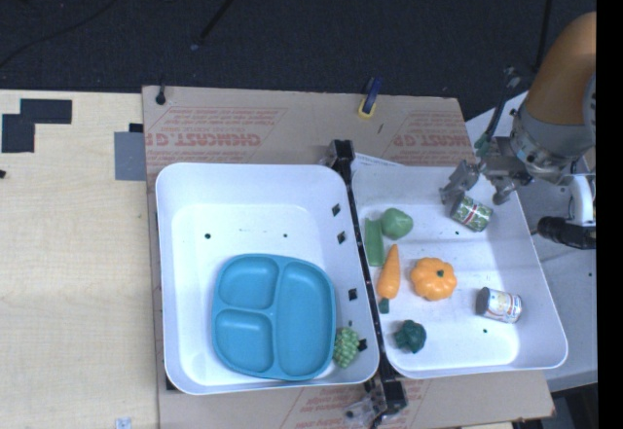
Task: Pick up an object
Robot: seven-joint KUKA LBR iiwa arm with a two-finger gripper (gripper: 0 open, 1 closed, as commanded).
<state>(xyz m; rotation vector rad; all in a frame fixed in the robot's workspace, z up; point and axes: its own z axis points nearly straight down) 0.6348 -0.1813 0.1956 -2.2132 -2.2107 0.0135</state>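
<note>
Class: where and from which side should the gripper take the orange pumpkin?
Grip the pumpkin across its round body from straight above. It sits alone on the bin floor, apart from the carrot and can, so fingers likely fit either side.

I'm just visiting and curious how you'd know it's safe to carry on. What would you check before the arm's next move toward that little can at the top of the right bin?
1. Gripper above a target: ok, it hangs just over the small green-labelled can.
2. Can between the fingers: cannot tell, the wrist hides them.
3. Room around that can: ok, nothing touches it; the green rounded toy vegetable lies well apart.
4. Can near the right white bin's wall: ok, there is a gap.
5. Other pieces out of the way: ok, the orange toy pumpkin and the second small can lie lower in the bin.
</note>
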